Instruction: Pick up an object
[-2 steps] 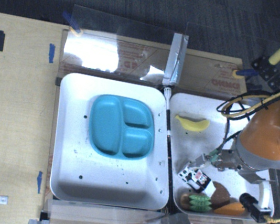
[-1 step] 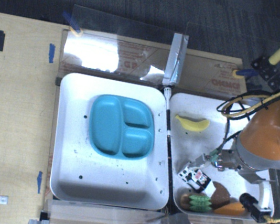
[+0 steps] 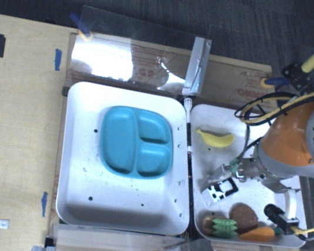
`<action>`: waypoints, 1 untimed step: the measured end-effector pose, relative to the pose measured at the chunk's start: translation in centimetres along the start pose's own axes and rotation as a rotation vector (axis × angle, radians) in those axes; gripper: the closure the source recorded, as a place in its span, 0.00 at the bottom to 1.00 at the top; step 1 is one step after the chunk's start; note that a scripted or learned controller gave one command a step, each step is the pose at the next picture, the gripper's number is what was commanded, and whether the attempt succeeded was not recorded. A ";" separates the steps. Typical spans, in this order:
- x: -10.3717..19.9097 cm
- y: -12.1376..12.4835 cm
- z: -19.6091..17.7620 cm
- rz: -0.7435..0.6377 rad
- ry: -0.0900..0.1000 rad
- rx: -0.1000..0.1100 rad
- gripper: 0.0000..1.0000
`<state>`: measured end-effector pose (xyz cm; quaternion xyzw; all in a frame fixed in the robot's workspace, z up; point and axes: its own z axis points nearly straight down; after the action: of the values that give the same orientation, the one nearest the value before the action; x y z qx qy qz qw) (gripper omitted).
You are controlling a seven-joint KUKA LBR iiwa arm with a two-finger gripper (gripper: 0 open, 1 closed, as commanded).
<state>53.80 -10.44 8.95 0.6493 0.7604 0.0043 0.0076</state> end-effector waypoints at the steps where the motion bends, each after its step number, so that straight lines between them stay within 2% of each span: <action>1: 2.3 0.2 -9.8 0.133 0.004 0.010 0.00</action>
<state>53.52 -8.15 18.74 0.6986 0.7155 0.0024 0.0025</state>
